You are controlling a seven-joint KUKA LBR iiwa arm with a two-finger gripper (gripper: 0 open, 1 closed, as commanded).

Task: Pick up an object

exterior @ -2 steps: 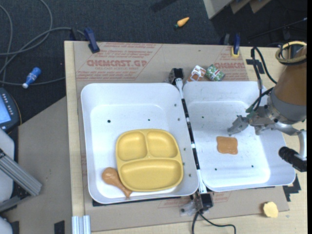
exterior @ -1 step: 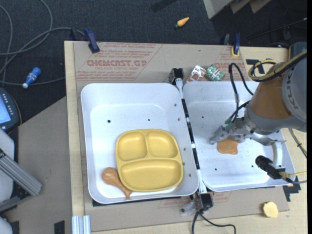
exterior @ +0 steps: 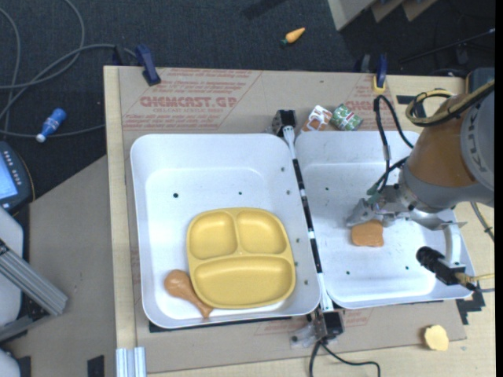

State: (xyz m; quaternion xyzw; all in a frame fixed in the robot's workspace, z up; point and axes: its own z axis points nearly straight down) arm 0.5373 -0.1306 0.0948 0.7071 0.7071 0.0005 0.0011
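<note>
Red "CHEMCAST GP" lettering [exterior: 189, 100] marks the board; gripper [exterior: 376, 213] state unclear, above orange piece [exterior: 367, 235].

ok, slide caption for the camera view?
Claw poised over orange food piece in right bin; yellow divided tray in left bin.

Bench board [exterior: 196, 100]: brown, red print, 2 blue clamps [exterior: 146, 64] on far edge. Blue bottle [exterior: 52, 122] and grey cables [exterior: 47, 45] on dark floor at left. Small orange piece [exterior: 295, 34] on floor beyond bench. Yellow chunk [exterior: 435, 337] on bench, near right corner. Crumpled wrappers [exterior: 334, 118] just behind right bin.
</note>
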